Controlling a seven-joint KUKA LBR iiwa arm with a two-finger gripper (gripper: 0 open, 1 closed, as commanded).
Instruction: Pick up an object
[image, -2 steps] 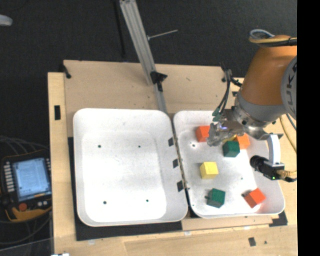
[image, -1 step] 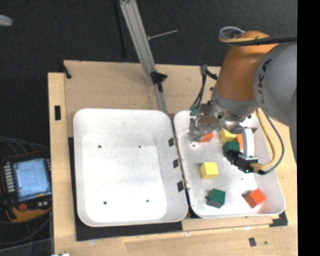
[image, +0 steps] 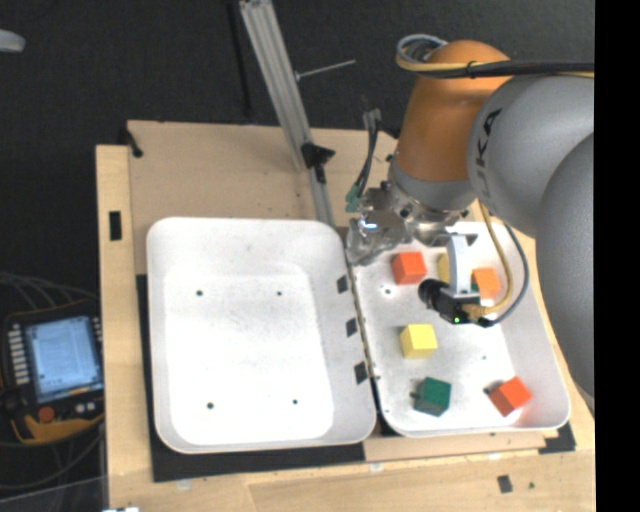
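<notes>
Several small blocks lie in the right bin (image: 545, 395). An orange block (image: 407, 267) sits near the bin's far left, and a second orange block (image: 486, 282) lies to its right, partly behind cabling. Toward the middle is a yellow block (image: 418, 340). A green block (image: 432, 396) and an orange-red block (image: 509, 396) rest near the front. My gripper (image: 366, 238) hangs over the far left corner of the right bin, just left of the first orange block. The wrist hides its tips. Nothing shows in its grasp.
The left bin (image: 245, 335) stands beside the right one, with a narrow divider (image: 356, 320) between them. A slanted metal pole (image: 290, 105) rises behind the bins. A handheld pendant (image: 55, 365) lies off the bench at the left.
</notes>
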